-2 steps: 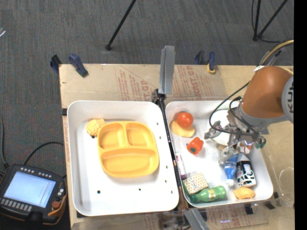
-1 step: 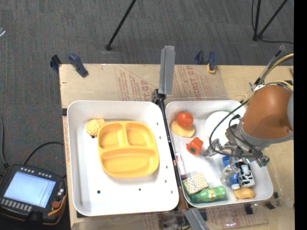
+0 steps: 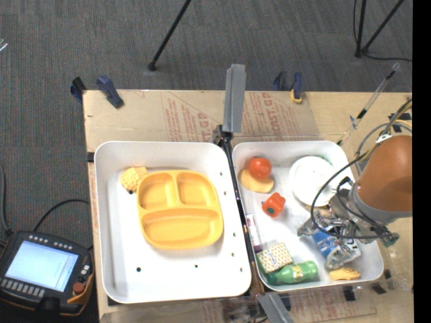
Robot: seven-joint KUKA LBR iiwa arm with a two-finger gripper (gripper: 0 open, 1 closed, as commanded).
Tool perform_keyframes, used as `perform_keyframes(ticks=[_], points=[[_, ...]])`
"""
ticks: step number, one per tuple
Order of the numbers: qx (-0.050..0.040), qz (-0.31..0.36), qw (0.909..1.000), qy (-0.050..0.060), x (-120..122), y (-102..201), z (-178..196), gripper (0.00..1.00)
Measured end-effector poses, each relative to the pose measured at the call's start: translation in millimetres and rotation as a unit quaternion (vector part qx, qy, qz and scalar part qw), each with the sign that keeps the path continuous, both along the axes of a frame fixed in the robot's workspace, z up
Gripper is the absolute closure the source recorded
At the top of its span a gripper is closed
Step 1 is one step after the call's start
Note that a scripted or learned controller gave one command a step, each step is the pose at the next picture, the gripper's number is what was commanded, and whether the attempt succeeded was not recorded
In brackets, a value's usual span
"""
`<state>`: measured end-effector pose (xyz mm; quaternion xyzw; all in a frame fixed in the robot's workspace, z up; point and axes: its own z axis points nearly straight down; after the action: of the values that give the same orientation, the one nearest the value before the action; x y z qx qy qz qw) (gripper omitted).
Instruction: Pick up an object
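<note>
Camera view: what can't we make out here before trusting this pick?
- Gripper: the wrist hardware and cables cover it, so finger state and contact are unreadable.
- Blue packet under the gripper: mostly covered by the arm; whether it is gripped is unclear.
- White plate: its right side is hidden behind cables.
- Slim tube by the right bin's left wall: label too small to read.
</note>
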<state>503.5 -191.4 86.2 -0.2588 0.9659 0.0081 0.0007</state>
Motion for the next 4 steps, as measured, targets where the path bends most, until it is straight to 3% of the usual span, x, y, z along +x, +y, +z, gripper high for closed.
perform_keyframes(ticks=[1,2,3,4], points=[[-0.0018,0.004,1.0000,0.000,1.1,0.7,9.1,1.00],[-0.0003,0.004,1.0000,0.000,1.1,2.4,8.6,0.00],[0.0002,0.007,1.0000,-0.001,2.6,4.5,18.1,1.00],[0.0003,0.008,1.0000,0.000,2.4,4.7,17.7,0.00]])
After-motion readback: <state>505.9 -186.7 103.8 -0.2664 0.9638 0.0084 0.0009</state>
